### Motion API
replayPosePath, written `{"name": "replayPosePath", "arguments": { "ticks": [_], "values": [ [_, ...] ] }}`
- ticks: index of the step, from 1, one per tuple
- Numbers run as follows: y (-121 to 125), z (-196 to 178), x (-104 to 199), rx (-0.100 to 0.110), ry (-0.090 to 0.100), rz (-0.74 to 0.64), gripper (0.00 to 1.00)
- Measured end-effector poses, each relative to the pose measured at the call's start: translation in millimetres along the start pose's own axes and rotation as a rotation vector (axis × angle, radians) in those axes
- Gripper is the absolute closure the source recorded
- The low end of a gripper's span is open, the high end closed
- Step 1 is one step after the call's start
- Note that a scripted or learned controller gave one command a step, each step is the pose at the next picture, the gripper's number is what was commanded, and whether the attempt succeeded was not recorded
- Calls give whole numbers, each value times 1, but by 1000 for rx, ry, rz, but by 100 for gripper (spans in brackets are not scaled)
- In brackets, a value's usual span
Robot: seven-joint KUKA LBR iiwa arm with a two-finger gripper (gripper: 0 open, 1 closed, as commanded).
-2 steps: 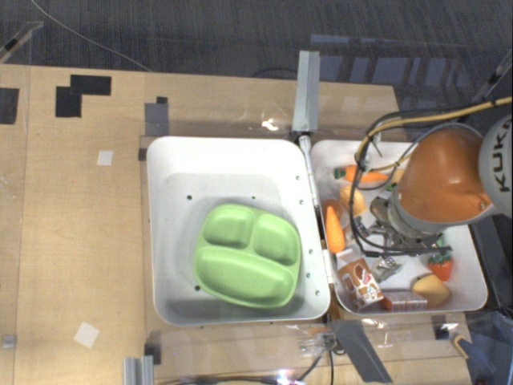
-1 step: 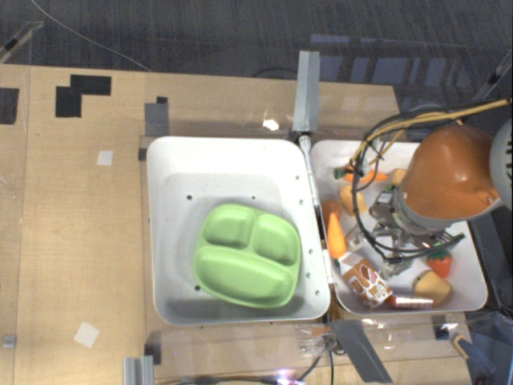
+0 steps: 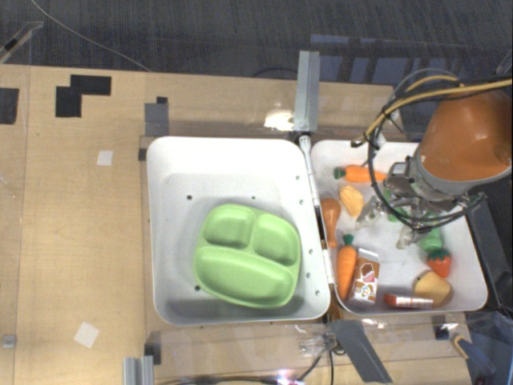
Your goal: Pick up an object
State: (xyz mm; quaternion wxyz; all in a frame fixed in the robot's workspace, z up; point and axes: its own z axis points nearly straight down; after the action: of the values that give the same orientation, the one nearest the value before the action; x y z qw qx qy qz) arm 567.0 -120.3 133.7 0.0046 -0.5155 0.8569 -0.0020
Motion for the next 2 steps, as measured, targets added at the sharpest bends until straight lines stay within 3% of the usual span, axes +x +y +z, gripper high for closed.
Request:
{"name": "replayPosePath", "arguments": {
  "ticks": [1,2],
  "values": [
    [41,42,12,11,-2,88,0],
    [71,41,20,18,-6,141,0]
  ]
}}
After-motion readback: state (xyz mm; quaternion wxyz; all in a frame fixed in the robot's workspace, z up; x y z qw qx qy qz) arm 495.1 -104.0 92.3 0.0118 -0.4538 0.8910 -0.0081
